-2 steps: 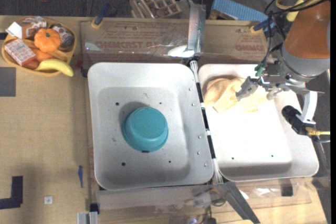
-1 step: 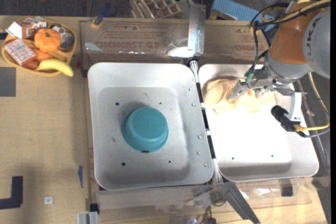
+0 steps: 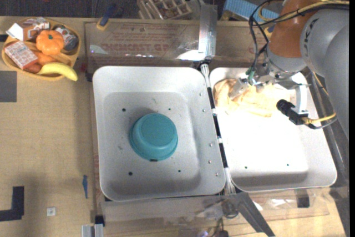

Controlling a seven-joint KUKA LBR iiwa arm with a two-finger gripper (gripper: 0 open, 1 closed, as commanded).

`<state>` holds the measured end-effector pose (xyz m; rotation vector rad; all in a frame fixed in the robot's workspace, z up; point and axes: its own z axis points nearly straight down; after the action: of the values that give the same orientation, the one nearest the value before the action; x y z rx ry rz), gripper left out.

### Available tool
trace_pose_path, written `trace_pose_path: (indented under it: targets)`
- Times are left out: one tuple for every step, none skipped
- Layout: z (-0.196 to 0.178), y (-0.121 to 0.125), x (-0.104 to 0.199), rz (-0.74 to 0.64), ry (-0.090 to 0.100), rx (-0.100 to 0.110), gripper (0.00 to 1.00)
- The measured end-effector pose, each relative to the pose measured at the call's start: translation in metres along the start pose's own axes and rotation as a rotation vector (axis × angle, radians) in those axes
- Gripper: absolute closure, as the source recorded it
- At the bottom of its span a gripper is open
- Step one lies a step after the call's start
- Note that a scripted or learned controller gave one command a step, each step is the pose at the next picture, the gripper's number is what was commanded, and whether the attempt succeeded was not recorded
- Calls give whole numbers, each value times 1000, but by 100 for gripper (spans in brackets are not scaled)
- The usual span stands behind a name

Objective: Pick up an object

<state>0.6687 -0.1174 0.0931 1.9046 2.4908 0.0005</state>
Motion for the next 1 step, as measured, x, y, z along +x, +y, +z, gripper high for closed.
trace_pose_path:
  targets:
    - [-12, 2, 1, -1, 0, -6, 100]
